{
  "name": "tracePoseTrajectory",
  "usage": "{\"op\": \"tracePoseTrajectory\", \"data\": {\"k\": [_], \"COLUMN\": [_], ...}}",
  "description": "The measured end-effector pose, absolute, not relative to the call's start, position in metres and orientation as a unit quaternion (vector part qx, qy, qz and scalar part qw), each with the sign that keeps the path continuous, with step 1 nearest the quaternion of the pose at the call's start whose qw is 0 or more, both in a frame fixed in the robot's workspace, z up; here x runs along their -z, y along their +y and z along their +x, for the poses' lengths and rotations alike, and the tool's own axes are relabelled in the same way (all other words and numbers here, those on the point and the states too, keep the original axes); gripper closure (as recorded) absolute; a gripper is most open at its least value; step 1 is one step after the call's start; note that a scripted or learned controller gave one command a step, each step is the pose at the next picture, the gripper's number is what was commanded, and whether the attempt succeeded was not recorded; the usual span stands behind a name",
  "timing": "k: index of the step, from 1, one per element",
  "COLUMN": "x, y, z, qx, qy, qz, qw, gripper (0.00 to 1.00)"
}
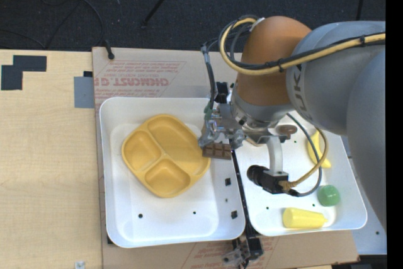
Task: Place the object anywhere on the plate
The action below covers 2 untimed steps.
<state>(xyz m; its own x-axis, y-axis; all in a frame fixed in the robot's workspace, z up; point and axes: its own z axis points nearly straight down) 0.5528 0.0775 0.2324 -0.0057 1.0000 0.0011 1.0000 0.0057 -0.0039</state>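
gripper (216,137) hovering at yellow sectioned plastic plate (165,153)'s right edge | small brown chocolate-like block (216,150) sitting pinched between closed fingers | advice: carrying it leftward over a compartment before releasing

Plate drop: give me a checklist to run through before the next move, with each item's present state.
1. Yellow plate lies flat in the left bin: ok.
2. Plate compartments free of other things: ok.
3. Brown block sits under the gripper: ok.
4. Block truly gripped: cannot tell.
5. Block over the plate: not ok, it is at the plate's right rim.
6. Green ball and yellow wedge away from the path: ok.
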Motion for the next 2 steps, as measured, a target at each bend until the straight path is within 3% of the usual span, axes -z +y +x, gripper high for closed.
{"op": "tracePoseTrajectory", "data": {"k": [1,2], "x": [-0.2270,-0.2271], "y": [0.1251,0.1234], "z": [0.5367,0.5372], "qx": [-0.0020,-0.0021], "qy": [-0.709,-0.708], "qz": [-0.705,-0.706], "qw": [0.002,0.002], "gripper": [1.00,0.00]}}
